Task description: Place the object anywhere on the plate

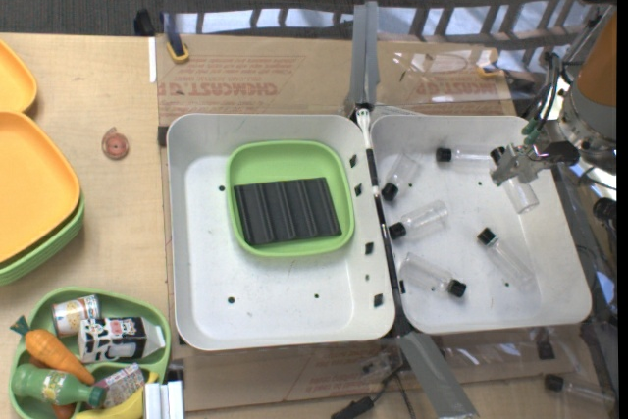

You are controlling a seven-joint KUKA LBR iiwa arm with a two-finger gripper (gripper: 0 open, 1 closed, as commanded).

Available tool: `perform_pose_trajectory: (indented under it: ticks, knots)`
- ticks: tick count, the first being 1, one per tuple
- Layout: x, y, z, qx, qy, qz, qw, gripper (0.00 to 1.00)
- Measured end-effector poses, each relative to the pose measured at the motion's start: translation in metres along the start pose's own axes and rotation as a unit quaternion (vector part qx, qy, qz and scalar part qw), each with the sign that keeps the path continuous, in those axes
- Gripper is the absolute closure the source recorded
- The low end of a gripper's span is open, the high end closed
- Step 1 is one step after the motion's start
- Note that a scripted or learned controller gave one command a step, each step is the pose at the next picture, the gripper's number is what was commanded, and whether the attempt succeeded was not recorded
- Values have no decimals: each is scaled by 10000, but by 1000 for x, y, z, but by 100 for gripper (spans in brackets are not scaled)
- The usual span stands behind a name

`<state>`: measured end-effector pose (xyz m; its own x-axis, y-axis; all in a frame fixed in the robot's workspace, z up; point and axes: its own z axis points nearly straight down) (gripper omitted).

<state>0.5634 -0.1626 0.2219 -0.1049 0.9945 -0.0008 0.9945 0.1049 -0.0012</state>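
Arm (589,103) slanting in, pincer (512,164) low over right bin (569,309), grip unclear; vial (420,219) lower-left, lying slantwise

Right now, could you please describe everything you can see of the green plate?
The green plate is a rounded square with a raised rim, plastic-looking, lying flat in the left white bin, toward its back. A dark ribbed rectangular mat covers most of its well. The vials lie in the other bin.
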Motion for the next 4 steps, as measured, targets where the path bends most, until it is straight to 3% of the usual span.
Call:
perform_pose_trajectory:
  ticks: [1,2,3,4]
  knots:
    - [33,0,23,7,5,-733,9973,100]
    - [121,9,1,-3,-2,-1056,9944,100]
    - [171,44,31,-1,-2,-2384,9712,100]
    - [171,44,31,-1,-2,-2383,9712,0]
